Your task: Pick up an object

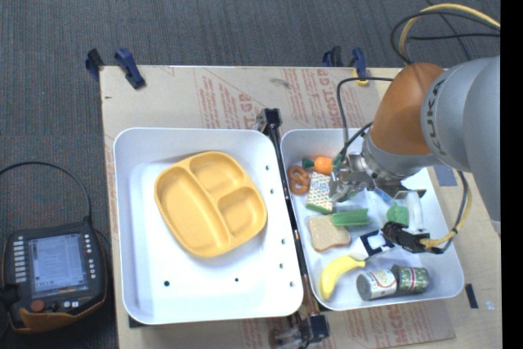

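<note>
Grey metal and an orange band mark the arm [425,114] that reaches in from the right and bends down over the right bin [452,257]; its gripper [347,182] hangs low above the upper left part of that bin, and whether it is parted or closed cannot be told from this slanted look, since the wrist and cabling hide it. Directly under and beside the gripper lie a small patterned packet [319,190] and a green block [350,217], with an orange toy carrot [322,164] just above the packet and a brown pretzel [299,179] at the bin's left wall. Below the green block sits a toy slice of bread [328,234], touching or nearly touching it. A yellow banana [336,273] curves along the lower left of the bin, and a can [377,284] lies on its side beside it, with a second, greenish can [413,279] just to its right. A small green object [398,215] rests near the arm's black cable fittings toward the bin's right side. The left bin [135,257] holds a yellow divided plate [211,203], set at a tilt within it. Both bins rest on a cardboard-covered bench [212,98] held by blue clamps [128,67], and a teach pendant [53,270] lies on the grey carpet at the far left.
</note>
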Robot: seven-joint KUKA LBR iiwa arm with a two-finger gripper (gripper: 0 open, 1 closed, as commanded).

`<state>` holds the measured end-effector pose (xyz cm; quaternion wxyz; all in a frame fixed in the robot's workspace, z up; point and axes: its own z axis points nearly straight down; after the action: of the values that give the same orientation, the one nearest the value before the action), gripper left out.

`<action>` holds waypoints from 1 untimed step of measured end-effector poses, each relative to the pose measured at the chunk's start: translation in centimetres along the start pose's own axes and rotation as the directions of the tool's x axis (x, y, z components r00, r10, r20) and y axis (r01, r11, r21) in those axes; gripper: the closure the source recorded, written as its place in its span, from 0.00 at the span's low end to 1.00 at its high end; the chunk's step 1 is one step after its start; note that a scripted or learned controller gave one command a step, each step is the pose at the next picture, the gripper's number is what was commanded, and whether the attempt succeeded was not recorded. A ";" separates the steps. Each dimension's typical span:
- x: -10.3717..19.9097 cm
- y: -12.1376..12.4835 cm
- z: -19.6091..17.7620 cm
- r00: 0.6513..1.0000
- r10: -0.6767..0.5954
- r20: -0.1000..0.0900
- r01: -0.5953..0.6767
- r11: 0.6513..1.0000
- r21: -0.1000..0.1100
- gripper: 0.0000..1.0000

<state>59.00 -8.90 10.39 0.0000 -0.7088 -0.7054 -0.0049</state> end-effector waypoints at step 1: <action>0.0 0.0 0.0 1.000 0.001 0.000 -0.001 1.000 0.001 0.00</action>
<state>58.98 -8.90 10.36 0.0003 -0.7092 -0.7050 -0.0047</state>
